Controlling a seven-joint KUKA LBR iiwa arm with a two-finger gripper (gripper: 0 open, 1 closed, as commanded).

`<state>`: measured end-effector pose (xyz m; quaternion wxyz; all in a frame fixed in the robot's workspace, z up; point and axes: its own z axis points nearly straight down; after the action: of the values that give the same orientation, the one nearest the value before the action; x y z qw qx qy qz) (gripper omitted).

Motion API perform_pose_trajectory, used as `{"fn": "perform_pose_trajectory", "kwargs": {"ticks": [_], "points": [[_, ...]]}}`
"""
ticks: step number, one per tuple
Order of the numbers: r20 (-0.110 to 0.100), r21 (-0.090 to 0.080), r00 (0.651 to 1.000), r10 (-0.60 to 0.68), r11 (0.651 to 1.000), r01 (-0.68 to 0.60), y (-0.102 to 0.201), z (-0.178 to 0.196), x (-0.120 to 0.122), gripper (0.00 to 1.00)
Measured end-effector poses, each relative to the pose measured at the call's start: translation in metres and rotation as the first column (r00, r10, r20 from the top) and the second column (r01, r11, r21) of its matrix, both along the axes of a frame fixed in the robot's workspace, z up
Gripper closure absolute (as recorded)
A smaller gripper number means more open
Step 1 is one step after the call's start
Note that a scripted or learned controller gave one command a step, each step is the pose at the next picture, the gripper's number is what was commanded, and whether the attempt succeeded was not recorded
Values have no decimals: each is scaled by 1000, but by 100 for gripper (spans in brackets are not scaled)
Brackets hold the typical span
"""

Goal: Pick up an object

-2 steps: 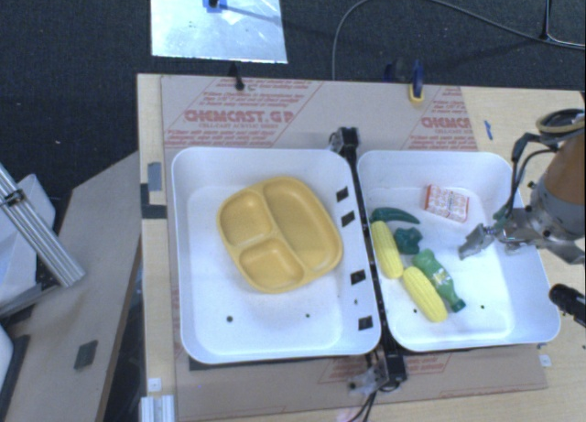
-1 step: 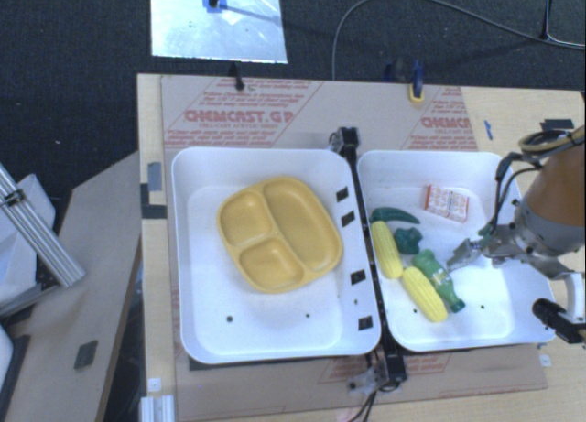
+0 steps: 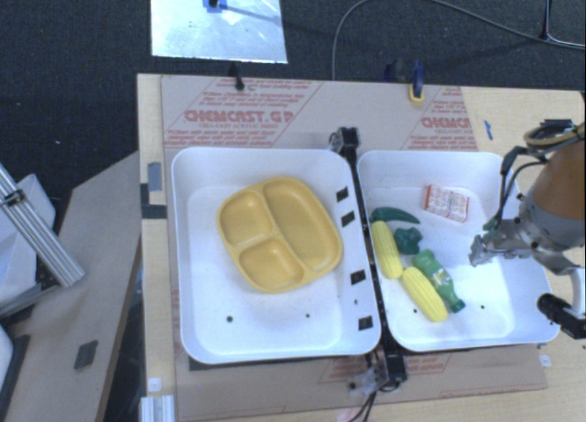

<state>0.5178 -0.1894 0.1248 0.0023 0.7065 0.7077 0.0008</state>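
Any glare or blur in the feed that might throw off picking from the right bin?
Camera view: the foil sheet above the bench glares bright; the white right bin is evenly lit under soft shadows; the two corn cobs and green toys read slightly soft; the gripper at the bin's right side is blurry.

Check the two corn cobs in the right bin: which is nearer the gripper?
The lower corn cob, lying toward the bin's front beside the green bottle. The upper corn cob sits against the divider, farther from the gripper.
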Motion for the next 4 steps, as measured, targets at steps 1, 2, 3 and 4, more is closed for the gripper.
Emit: {"fn": "perform_pose_trajectory", "kwargs": {"ticks": [1, 2, 3, 4], "points": [[1, -1, 1000, -2, 1000, 2, -8, 48, -4, 100], [2, -1, 1000, 2, 1000, -2, -8, 94, -7, 100], [3, -1, 1000, 3, 1000, -3, -8, 140, -5, 100], [-1, 3, 1000, 9, 1000, -9, 50, 129, 6, 100]]}}
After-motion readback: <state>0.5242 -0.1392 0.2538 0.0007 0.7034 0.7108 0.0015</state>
